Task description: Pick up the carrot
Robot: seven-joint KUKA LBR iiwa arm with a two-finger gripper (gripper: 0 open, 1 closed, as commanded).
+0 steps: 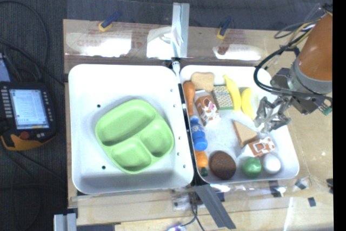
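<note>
Over in the right bin (289, 167), the carrot (188, 96) lies lengthwise, tight against the left wall, with a bread slice (203, 80) and a small carton (206, 109) just beside it and a blue bottle (198, 135) below. Across the bin, near the right wall, the gripper (268, 116) hangs above the clutter, well apart from the carrot, fingers spread and grasping nothing. Open floor surrounds the green tray (135, 134) in the left bin (86, 89).
</note>
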